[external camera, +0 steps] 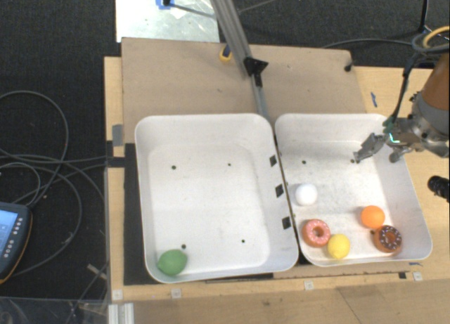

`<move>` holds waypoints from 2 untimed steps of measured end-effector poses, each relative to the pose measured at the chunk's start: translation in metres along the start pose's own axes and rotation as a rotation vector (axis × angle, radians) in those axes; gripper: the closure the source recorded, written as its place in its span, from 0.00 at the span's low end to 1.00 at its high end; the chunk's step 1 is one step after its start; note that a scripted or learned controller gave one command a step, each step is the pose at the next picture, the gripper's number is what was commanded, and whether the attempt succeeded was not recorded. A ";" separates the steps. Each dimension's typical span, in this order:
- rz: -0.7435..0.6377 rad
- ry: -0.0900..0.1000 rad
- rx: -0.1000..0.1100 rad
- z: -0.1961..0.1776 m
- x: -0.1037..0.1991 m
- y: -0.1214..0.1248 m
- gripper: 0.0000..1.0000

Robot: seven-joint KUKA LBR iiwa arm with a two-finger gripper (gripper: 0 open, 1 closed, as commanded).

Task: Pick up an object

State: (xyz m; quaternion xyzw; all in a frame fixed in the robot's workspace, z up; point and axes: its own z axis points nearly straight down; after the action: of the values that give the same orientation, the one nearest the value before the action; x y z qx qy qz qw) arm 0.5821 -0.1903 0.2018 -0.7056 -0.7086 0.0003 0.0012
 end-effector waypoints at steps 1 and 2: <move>-0.001 -0.001 -0.003 -0.002 0.000 0.001 0.00; 0.001 0.000 0.002 0.061 0.002 0.002 0.00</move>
State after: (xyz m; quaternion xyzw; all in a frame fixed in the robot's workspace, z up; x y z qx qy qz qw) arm 0.5840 -0.1886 0.1410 -0.7061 -0.7081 0.0009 0.0019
